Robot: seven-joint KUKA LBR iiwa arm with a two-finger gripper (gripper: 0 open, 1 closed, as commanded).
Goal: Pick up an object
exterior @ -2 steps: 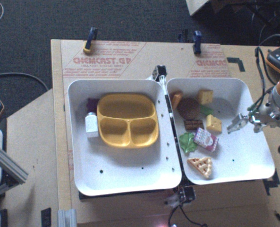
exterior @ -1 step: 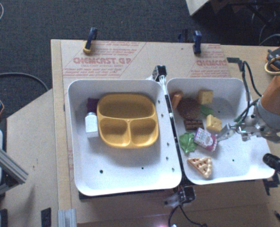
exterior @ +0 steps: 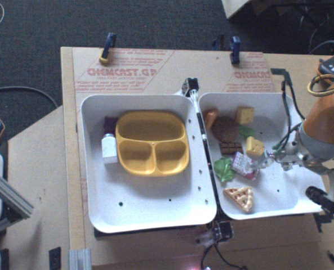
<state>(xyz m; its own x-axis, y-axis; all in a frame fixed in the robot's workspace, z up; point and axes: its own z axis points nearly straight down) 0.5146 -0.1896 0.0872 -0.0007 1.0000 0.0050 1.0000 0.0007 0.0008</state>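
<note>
Reaching into the right bin [exterior: 279,198], the pincer [exterior: 266,161] hovers by the yellow block [exterior: 254,147]; its state we cannot tell. We judge the block light, rigid; grip its 2 flat sides.

Setting: a robotics lab or test workshop was indicated.
Bench: a board [exterior: 155,66] still covered in printed protective film was fixed by clamps [exterior: 107,48] along the upper edge.
Bins: two shallow white bins [exterior: 150,212] were mounted side by side at centre.
Floor: dark carpet was crossed by loose cables [exterior: 26,89] at the left.
Arm: a grey and orange robot arm [exterior: 323,129] was seen at the right edge.
Framing: aluminium extrusion [exterior: 6,193] was seen at lower left.
</note>
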